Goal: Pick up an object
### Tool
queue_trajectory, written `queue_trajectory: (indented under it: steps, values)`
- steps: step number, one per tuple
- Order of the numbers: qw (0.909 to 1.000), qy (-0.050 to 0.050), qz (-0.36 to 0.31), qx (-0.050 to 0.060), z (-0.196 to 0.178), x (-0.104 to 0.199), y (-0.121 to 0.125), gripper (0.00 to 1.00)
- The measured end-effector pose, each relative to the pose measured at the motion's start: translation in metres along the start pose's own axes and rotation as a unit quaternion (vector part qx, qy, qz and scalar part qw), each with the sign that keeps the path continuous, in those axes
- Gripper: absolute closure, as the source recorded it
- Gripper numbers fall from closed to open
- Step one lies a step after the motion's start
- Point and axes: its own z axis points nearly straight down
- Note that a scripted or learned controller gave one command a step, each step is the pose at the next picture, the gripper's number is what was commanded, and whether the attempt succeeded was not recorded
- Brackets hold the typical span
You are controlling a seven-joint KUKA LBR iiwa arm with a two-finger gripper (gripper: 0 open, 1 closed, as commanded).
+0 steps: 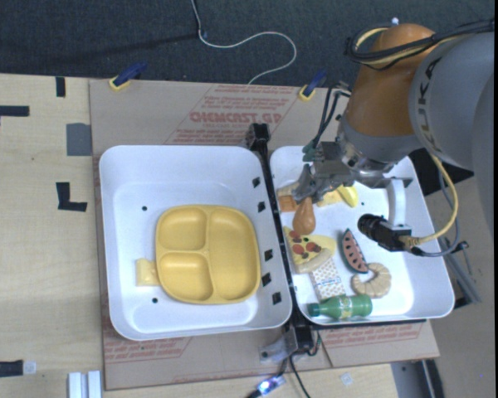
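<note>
Two white bins side by side on table. Left bin (116,172): yellow divided plate (207,253) at centre. Right bin (427,293): pincer (313,185) low near far-left corner, just above brown drumstick (304,216); opening cannot tell. Pizza slice (310,249), watermelon slice (351,252), shrimp (373,280) mid-bin; green bottle (342,308) along near edge.

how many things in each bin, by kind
left bin:
divided yellow plate: 1
right bin, those I can make out:
drumstick: 1
pizza slice: 1
watermelon slice: 1
shrimp: 1
green bottle: 1
cracker: 1
yellow piece: 1
total: 8
</note>
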Motion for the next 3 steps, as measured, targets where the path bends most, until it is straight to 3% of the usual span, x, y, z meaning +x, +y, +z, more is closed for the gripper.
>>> queue_trajectory:
  steps: [1,2,3]
  values:
    - [1.0000,0.000,-0.001,0.001,0.011,0.058,-0.023,1.00]
    - [1.0000,0.000,0.000,0.001,0.021,0.090,-0.054,1.00]
    - [1.0000,0.000,0.001,-0.001,0.006,0.088,-0.049,1.00]
